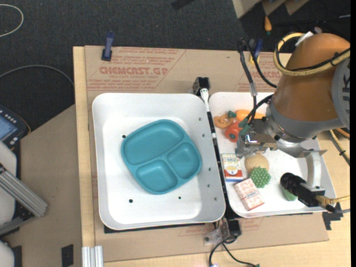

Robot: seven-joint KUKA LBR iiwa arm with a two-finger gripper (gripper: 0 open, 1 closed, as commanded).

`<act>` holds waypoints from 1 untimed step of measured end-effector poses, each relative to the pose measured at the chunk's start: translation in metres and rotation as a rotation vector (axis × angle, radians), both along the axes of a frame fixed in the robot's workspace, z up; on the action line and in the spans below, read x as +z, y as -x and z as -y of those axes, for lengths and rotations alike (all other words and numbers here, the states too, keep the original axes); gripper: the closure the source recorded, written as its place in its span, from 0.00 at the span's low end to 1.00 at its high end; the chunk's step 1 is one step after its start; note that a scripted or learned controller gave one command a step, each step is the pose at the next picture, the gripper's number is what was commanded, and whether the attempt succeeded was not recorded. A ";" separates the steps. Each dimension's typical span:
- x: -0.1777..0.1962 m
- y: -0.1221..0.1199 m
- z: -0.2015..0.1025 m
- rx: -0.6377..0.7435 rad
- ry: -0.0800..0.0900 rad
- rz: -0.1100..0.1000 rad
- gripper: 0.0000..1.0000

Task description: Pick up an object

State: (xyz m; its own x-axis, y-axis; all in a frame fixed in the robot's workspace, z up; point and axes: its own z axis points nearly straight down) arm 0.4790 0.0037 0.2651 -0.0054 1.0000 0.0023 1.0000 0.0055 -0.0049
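So your pickable stuff is all in the right bin (276, 206), bunched up just under and beside the gripper (247, 140). Honestly can't tell from this angle whether the gripper is spread or pressed together, and I don't see anything pinched in it.

Handling guesses, for what they're worth:
- The beige lump (256, 162) and the green knobbly piece (260, 177) look like toy food, so probably light, hollow and a bit slick. They're touching each other, so take hold across the widest part or you'll likely nudge the neighbour.
- The pink box (248, 194) and the small carton (232, 167) have flat sides, which I'd reckon makes them the easiest grab. Squeeze across the narrow faces. They're probably thin card or plastic, so they could crush or skid.
- The orange and red pieces (231, 121) sit up near the top edge, close to the bin wall, so that's awkward access.

The left bin (111, 149) holds a teal divided plate (161, 156): stiff, smooth and lying flat, so only the rim gives you any purchase.

Readable text: the cardboard sheet (139, 65) on the worktop has red print that looks like "CHEMCAST GP". The box labels are too small to read.
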 end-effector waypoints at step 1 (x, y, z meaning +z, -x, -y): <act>0.085 -0.006 -0.073 0.003 0.000 0.015 1.00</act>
State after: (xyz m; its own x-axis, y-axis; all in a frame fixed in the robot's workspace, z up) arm 0.4853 0.0769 0.3497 -0.0089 1.0000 0.0027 0.9999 0.0088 0.0100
